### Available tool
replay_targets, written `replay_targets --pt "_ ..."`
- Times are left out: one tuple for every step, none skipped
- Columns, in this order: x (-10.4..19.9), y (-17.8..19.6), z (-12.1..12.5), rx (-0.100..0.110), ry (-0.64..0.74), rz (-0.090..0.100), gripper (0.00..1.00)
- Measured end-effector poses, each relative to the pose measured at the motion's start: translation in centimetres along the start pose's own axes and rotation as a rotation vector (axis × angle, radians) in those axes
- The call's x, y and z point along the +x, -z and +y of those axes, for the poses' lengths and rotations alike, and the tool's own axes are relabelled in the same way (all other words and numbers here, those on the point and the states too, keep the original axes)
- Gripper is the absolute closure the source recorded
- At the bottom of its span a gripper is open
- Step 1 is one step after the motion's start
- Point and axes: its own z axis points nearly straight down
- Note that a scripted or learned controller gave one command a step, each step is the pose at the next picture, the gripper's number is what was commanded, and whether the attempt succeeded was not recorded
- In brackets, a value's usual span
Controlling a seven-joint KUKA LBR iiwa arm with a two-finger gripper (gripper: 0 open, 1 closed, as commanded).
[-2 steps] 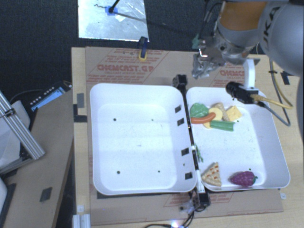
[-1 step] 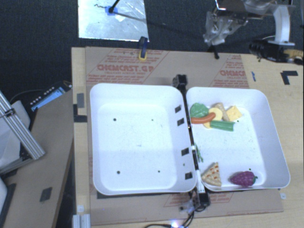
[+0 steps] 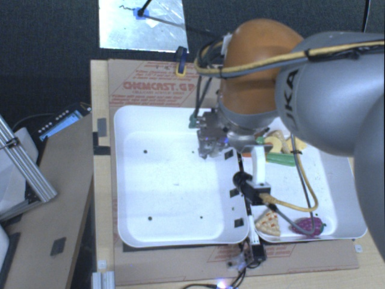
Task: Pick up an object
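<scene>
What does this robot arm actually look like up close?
The arm is bulky, rounded and smooth grey, with a domed orange band above the wrist. Black and yellow cables loop around it, dark letters mark its side, and a small dark metal gripper sits below.

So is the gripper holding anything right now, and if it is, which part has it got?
It cannot be told: the gripper hangs over the left bin, and no object shows at it.

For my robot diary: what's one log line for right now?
arm: over bins' divide | gripper: above left bin | right bin: pizza slice, purple toy
</scene>
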Motion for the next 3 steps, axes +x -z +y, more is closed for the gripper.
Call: replay_targets --pt "7.2 10.3 -1.0 -0.027 0.003 0.007 1.0" --pt "9.3 23.2 -3.2 -0.03 0.001 0.01 1.0" --pt "9.2 22.3 -3.1 -0.017 -0.003 0.002 0.0"
